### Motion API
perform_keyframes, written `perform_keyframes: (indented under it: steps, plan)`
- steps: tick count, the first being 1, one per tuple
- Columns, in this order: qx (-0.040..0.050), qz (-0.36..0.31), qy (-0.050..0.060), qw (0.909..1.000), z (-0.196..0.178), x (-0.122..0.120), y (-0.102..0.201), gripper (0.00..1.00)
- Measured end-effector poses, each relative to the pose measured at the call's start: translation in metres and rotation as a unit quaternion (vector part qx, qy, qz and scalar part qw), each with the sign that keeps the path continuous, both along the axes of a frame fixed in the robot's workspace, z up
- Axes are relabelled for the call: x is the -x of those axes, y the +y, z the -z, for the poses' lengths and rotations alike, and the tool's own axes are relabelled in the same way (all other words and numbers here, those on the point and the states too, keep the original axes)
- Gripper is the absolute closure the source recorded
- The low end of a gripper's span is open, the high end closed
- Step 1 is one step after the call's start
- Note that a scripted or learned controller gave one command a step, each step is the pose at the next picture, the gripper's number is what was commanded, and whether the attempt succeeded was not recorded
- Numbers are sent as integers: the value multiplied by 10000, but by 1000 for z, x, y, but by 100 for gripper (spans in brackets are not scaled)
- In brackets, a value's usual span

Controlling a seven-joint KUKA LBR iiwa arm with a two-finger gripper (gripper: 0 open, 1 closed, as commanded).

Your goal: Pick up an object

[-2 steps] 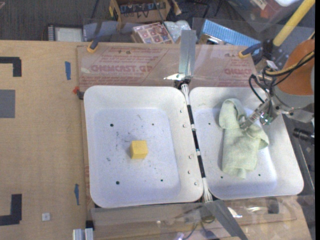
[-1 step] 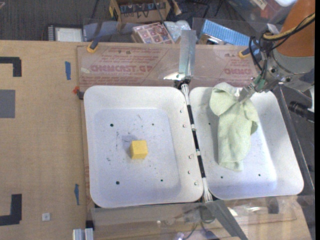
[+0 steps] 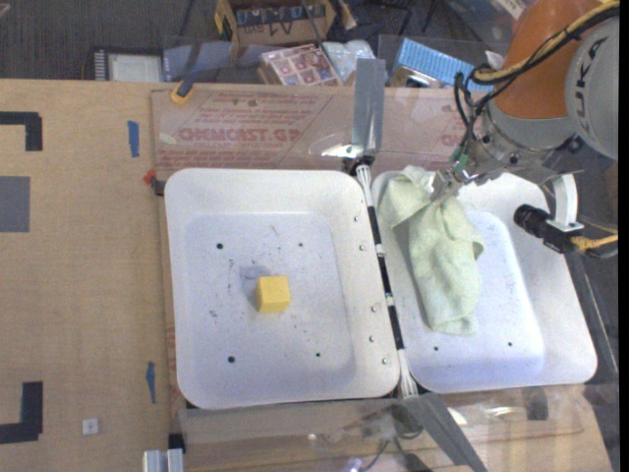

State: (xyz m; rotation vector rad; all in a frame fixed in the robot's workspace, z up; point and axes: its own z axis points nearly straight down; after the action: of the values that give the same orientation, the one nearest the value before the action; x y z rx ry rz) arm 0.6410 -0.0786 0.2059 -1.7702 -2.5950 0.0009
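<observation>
The bench (image 3: 79, 264) under me is plain brown board with a few black and blue tape marks on its left side, and beyond its far edge lies a clutter of boxes, cables and printed packets. Two shallow white bins sit side by side on it, their inner rims touching along a hinged-looking seam.

From the camera above, the left bin (image 3: 197, 362) carries a small yellow cube (image 3: 274, 294), sitting alone a little left of the bin's middle, with faint dark specks scattered on the floor around it. The right bin (image 3: 550, 352) holds a pale green cloth (image 3: 442, 264), rumpled and stretched from the bin's far left corner down toward its middle.

My arm (image 3: 560, 57) comes in from the right, the orange band high above the far right corner of the right bin. My gripper (image 3: 454, 180) is at the top end of the cloth, where the fabric rises to a gathered peak that meets my fingertips. The cloth seems pinched there, but my fingers are small and partly hidden by my wrist and cables, so I cannot tell whether they are apart or clamped on the fabric. The rest of the cloth lies on the bin floor. The cube is well apart from me, across the seam.
</observation>
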Motion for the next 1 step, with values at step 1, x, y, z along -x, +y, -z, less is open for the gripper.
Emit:
perform_keyframes:
  steps: [1]
  plan:
    - [0,-1069,-9,9943,67,58,-43,100]
